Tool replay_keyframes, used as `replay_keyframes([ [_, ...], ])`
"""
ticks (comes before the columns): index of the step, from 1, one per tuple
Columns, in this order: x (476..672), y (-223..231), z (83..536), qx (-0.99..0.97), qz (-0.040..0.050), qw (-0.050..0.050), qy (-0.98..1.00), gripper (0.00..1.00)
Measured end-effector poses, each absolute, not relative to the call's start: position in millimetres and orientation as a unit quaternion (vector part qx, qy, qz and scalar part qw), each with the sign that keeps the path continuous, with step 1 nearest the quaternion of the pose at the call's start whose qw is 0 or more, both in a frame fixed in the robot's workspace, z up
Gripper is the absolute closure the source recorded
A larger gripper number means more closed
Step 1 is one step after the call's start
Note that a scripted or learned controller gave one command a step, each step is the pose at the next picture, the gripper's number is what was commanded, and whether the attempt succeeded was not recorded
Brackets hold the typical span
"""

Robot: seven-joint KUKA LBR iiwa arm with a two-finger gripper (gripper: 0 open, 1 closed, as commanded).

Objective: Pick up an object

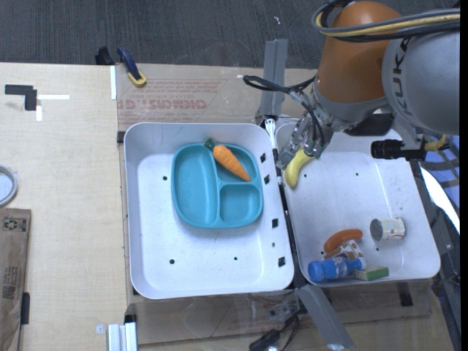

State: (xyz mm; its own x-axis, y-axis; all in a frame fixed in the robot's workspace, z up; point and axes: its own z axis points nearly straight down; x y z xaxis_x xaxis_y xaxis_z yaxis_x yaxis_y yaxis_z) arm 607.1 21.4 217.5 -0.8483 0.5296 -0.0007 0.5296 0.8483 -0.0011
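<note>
My gripper [303, 151] hangs over the far left corner of the right bin [409, 196], under the orange wrist band. A yellow banana [295, 171] has its upper end between the fingers and droops down and left, close to the wall between the two bins. The gripper is shut on it. In the left bin [146, 269] a teal divided plate [197, 196] holds an orange carrot [232, 162] in its far right compartment.
At the near side of the right bin lie an orange sausage-like toy [342, 238], a small white cup [387, 229] on its side, a blue bottle [333, 269] and a small green block [376, 273]. The arm's grey body covers the far right.
</note>
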Motion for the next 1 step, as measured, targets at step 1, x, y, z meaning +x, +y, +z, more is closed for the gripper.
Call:
replay_keyframes([
  [1,607.1,21.4,217.5,0.275,-0.0006,0.000,0.961,0.00],
])
